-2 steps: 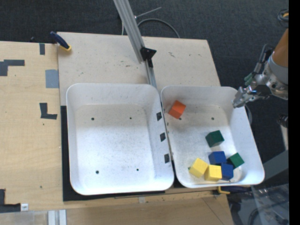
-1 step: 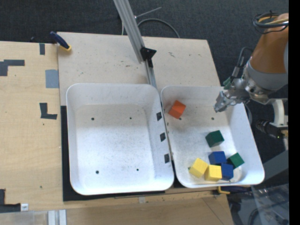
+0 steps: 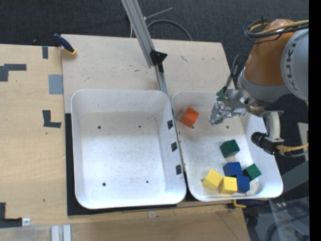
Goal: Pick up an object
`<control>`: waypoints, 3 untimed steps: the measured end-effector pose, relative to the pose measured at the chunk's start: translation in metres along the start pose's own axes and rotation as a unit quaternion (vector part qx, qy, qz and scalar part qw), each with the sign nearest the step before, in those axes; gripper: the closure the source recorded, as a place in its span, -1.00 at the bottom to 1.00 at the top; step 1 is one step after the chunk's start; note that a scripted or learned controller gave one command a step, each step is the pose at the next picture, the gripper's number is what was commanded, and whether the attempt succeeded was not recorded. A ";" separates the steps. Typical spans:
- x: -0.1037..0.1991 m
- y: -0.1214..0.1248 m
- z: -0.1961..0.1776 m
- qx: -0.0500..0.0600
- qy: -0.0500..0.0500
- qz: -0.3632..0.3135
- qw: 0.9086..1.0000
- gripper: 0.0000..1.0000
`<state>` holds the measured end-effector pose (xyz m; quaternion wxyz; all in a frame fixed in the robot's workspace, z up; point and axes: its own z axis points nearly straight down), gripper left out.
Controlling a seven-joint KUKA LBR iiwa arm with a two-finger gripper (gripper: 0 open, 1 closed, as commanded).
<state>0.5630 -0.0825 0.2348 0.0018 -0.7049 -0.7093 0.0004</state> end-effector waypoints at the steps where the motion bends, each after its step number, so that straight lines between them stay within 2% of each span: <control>1: 0.059 0.005 -0.002 -0.001 0.000 -0.001 1.000 1.00; 3: 0.172 -0.016 -0.010 -0.001 0.000 -0.001 1.000 1.00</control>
